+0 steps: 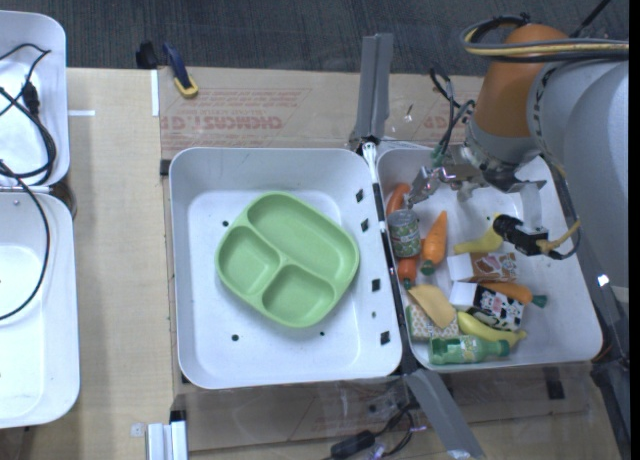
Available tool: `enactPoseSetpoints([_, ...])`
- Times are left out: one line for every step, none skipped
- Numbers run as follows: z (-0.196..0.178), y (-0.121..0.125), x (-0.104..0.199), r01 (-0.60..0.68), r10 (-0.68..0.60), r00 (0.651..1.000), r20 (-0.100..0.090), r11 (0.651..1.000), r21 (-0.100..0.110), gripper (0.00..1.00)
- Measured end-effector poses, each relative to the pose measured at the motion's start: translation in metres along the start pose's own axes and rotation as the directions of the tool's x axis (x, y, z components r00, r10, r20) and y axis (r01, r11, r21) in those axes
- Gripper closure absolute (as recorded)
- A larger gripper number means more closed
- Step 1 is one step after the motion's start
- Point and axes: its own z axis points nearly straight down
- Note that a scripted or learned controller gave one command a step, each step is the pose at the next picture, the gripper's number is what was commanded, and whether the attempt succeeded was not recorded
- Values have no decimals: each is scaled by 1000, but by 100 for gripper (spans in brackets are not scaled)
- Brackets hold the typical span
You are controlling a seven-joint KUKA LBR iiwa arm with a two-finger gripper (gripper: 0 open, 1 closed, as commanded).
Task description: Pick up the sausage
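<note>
**A:** Over on the right of your view, the grey arm (585, 118) leans across the right bin (578, 340). The left bin (200, 348) holds just a green divided plate (288, 258).

**B:** And the claw?

**A:** The claw (428, 182) is low over the right bin's far left corner. You can't tell from here whether it's open or closed, and nothing shows in its grip.

**B:** Where's the sausage?

**A:** The sausage (398, 197) is just beside the claw, to its left and a touch nearer you. It lies against the bin's left wall, right above the small can (405, 234), with a carrot (434, 239) on the can's other side.

**B:** Its look?

**A:** It's short, rounded and reddish-orange, lying at a slant, and its lower end is hidden by the can.
</note>
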Motion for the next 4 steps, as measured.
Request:
enactPoseSetpoints([1, -10, -26, 163, -163, 987, 1, 987, 2, 0])
enactPoseSetpoints([1, -2, -13, -296, 296, 955, 1, 955, 1, 0])
enactPoseSetpoints([1, 0, 6, -477, 477, 879, 1, 879, 1, 0])
enactPoseSetpoints([-7, 0, 6, -474, 474, 881, 5, 881, 3, 100])
